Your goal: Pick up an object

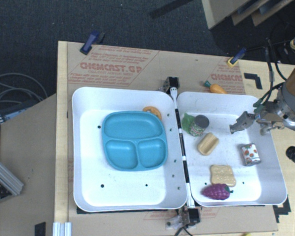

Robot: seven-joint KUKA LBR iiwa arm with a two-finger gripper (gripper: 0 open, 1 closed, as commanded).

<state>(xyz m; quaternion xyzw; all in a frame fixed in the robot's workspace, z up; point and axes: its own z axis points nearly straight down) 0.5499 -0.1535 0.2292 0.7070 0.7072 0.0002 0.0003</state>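
Left bin (86, 136): blue divided plate (134, 140) seen | right bin (275, 169): green can (195, 124), bread roll (207, 143), cracker (222, 174), purple grapes (216, 191), small can (250, 154) noted lying loose | gripper (251, 124): observed above bin's upper right, jaws apart, nothing between.

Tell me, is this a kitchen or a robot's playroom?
Probably a robot lab, not a kitchen. Two white bins sit on a board held by clamps, cables lie on the carpet, and a gripper hovers above toy food such as purple grapes.
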